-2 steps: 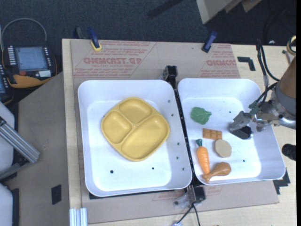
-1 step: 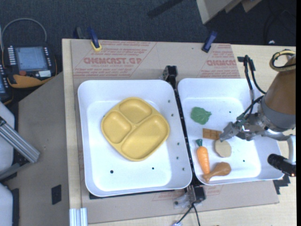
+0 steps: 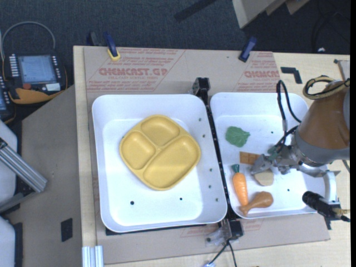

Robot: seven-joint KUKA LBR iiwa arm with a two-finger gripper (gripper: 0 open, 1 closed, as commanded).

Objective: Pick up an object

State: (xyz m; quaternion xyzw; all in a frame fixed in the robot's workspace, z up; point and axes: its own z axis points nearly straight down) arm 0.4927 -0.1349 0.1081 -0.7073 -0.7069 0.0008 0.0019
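The right bin (image 3: pixel 253 113) holds several toy foods. A green leafy piece (image 3: pixel 237 136) lies toward its back. An orange carrot (image 3: pixel 240 188) and a brown drumstick (image 3: pixel 258 201) lie at the front edge. A small brown block (image 3: pixel 248 158) sits mid-left. A pale beige lump (image 3: pixel 265 178) rests just under my gripper (image 3: pixel 267 165), which hangs low over the middle of this bin, right above the lump and beside the brown block. The gripper's dark body hides its tips.
The left bin (image 3: pixel 105 149) carries a yellow divided plate (image 3: pixel 160 151). A black clamp (image 3: pixel 201 86) sits between the bins at the back. Cables (image 3: pixel 285 110) trail over the right bin's far right. A pendant (image 3: pixel 34 74) lies off the bench at left.
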